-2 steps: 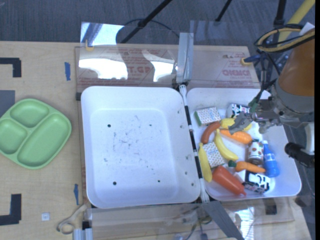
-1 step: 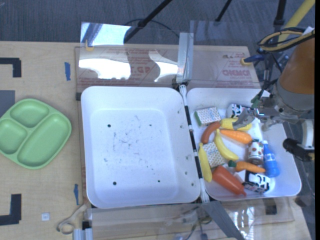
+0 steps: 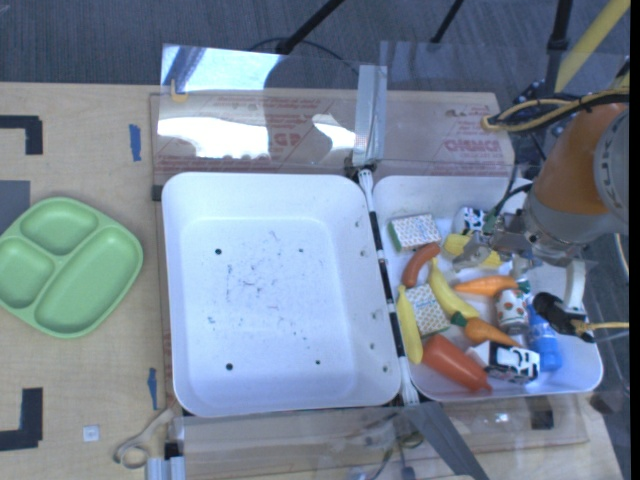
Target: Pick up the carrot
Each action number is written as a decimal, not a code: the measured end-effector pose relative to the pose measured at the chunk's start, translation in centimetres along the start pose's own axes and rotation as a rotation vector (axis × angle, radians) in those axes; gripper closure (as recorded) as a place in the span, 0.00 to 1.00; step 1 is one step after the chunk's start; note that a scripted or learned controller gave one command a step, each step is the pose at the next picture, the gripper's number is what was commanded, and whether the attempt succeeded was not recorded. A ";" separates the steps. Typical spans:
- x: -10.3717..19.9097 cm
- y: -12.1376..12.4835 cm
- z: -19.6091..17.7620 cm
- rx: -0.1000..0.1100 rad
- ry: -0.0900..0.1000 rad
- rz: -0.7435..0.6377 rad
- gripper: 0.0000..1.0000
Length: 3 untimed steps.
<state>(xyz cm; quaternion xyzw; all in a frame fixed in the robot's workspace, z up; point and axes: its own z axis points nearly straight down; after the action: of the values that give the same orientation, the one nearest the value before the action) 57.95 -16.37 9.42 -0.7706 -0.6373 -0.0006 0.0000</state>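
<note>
The small orange plastic carrot (image 3: 487,286) is lying across the middle of the right shallow white bin (image 3: 585,368), w/ the arm's tool (image 3: 505,246) being held just above it, near the bin's upper right. Whether the tool is released or clenched cannot be told; nothing is seen between its parts.

The carrot is being crowded from all sides. A curved yellow plastic banana (image 3: 447,293) is lying just left of it, a second smaller orange carrot-like piece (image 3: 482,330) is lying just below, and a small brown-and-white round figure (image 3: 512,308) is sitting beside its right tip. A large red-orange cone-shaped toy (image 3: 452,361) is lying near the bin's front, next to a black-and-white cow toy (image 3: 512,360) and a blue plastic item (image 3: 546,350).

The left white bin (image 3: 190,208) is being shown w/ faint marks. A green compartment plate (image 3: 70,265) is resting on the wooden surface (image 3: 80,118), well apart.
</note>
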 end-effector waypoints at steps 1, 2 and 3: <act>0.5 -4.0 -4.4 0.002 0.001 -0.137 0.00; -0.7 -4.4 -0.1 -0.026 -0.010 -0.252 0.00; -0.9 -4.2 -1.2 -0.031 -0.014 -0.249 1.00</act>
<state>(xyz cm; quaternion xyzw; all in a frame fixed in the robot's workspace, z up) 53.62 -16.49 10.66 -0.6854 -0.7279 -0.0053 -0.0164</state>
